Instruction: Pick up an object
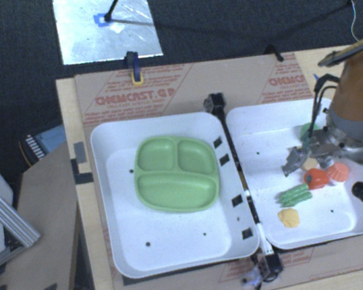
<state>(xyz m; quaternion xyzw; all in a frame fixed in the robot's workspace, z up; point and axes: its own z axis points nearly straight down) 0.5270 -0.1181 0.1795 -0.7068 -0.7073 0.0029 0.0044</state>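
Note:
Several small toy foods lie in the right bin [262, 136]: a green pod-shaped piece [294, 195], a yellow lump [289, 217], a red piece [316, 178] and an orange piece [339, 172]. Part of a green item [306, 132] shows at the arm's edge. My gripper [298, 159] hangs over the right bin, just above and left of the red piece, its grey fingers pointing left. Nothing shows between them.
The left bin [125, 242] holds a light green divided plate [176, 173]. A black divider with clips [235, 173] runs between the bins. The arm's orange band [362, 88] and grey body cover the right bin's far right part. Cardboard lies under both bins.

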